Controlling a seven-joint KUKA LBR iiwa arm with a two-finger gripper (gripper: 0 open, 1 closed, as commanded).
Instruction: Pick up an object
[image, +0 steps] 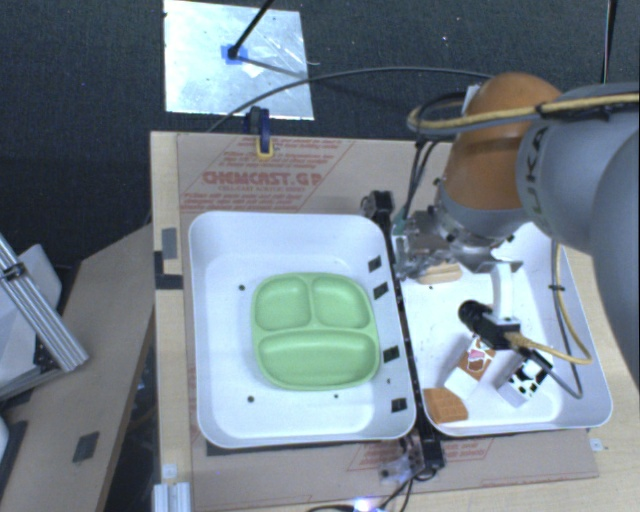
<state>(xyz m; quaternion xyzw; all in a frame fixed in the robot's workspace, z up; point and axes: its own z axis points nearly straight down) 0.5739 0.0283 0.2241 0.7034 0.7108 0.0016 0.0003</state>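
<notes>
Nearest you, a brown wedge (447, 405) lies in the right bin's (435, 335) front corner, well toward you from the gripper (422, 258). Left of the gripper, a green divided plate (316, 331) sits in the left bin (220, 300). You cannot tell how far the gripper is open. A tan block (443, 272) lies just beside it, with a small carton (479, 357) and a black-and-white cube (526, 378) farther right.

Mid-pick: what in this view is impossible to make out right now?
- Camera view: the arm covers the far part of the right bin; anything there is hidden.
- The tan block sits partly under the gripper; contact between them cannot be told.
- The small carton and the checkered piece are too small to identify.
</notes>
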